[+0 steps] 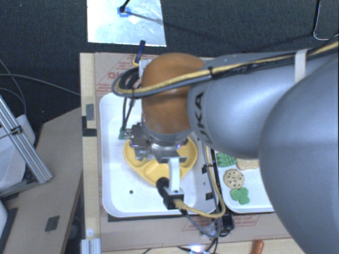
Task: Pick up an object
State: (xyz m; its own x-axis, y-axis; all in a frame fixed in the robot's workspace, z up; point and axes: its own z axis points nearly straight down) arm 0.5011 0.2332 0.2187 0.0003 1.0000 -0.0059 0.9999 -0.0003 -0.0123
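Note:
A yellow object [144, 166] with a curved rim lies in the left white bin [114, 142], near its middle. The arm's orange band and wrist hang right above it and cover most of it. The gripper [159, 155] points straight down over the yellow object, and its tips are hidden beneath the wrist. In the right bin [254, 208] lie a round speckled cookie [233, 179], a green piece [241, 196], another green piece [225, 159] and a pale piece [247, 164].
The grey arm covers most of the right bin. A shiny metal sheet [127, 15] lies on the dark floor beyond the bins. A small dark speck [131, 191] sits on the left bin's floor. A metal frame [21, 147] stands at the left.

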